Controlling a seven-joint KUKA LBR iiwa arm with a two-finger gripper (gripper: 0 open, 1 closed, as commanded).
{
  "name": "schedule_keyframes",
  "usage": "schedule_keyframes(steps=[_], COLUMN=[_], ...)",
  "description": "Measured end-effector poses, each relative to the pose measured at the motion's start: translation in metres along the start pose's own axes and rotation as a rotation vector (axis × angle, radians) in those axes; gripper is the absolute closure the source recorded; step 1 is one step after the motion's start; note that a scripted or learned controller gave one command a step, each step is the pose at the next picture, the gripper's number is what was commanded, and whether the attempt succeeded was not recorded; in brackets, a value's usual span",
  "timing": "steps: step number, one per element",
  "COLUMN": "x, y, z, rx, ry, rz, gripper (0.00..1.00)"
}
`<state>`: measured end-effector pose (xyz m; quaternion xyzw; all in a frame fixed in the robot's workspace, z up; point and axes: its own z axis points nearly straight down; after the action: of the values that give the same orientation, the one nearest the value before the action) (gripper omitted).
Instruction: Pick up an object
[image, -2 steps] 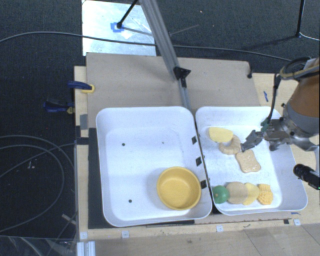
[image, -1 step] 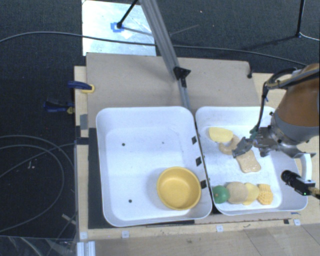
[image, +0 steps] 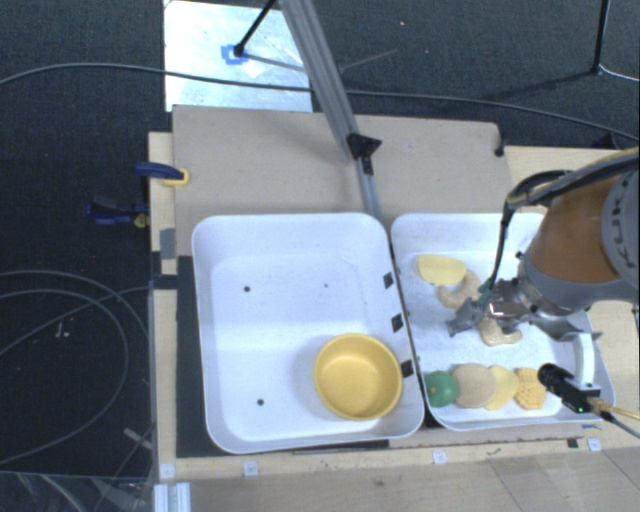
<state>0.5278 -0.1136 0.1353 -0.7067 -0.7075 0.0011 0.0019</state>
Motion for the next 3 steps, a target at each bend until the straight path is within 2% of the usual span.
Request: schedule_keyframes(steps=[1,2,3], x=[0.000,-0.002,-0.004], y=[0.001,0.003,0.008], z=[0.045,0.031,-0.012], rx=[-0.007,-0.014,-0.008], ry=[-0.003,-0.005,-0.002], rz=[0.000,0.001,-0.003], gripper=[0.00,1.00,1.00])
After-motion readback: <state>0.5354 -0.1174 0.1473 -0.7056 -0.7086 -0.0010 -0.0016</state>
